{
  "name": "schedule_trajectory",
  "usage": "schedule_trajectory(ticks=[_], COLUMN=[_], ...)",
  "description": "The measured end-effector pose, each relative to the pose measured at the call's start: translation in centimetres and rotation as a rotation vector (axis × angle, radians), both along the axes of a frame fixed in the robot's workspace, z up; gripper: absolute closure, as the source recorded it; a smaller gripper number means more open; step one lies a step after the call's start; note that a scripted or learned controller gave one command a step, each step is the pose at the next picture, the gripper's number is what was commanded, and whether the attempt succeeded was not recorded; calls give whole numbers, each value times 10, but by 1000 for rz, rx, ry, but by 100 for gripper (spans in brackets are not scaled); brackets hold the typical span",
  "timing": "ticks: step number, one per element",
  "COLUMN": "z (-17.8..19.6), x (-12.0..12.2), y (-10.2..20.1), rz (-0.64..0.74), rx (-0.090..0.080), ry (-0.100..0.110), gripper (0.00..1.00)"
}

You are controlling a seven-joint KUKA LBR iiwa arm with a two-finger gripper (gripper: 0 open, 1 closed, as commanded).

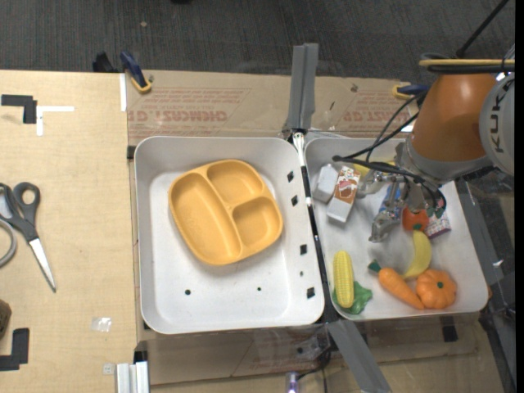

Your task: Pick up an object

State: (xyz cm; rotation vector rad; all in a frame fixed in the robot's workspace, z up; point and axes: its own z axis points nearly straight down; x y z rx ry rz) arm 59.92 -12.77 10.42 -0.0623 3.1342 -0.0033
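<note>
My gripper [391, 218] hangs over the middle of the right bin [471, 244], below the arm's orange band [449, 117]. A small red object [415, 218] lies just to its right and partly under it. A yellow banana [420, 254] lies a little below the gripper. To the gripper's left stand a white carton [342, 196] with a red label and a grey-white box [323, 183]. Along the bin's front lie a corn cob [343, 277], an orange carrot [399, 287] and an orange pumpkin-like toy [436, 289]. I see nothing lifted.
The left bin [155, 277] holds a yellow divided plate [225, 211]. A grey divider [303, 88] stands between the bins at the back. Scissors [29, 228] lie on the wooden bench far left. Cables run from the arm across the right bin's back.
</note>
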Motion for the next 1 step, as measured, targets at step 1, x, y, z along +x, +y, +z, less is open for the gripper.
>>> schedule_trajectory(ticks=[1], z=[-10], x=[9], y=[-73], rz=[57], rx=[0], ry=[0], gripper=[0])
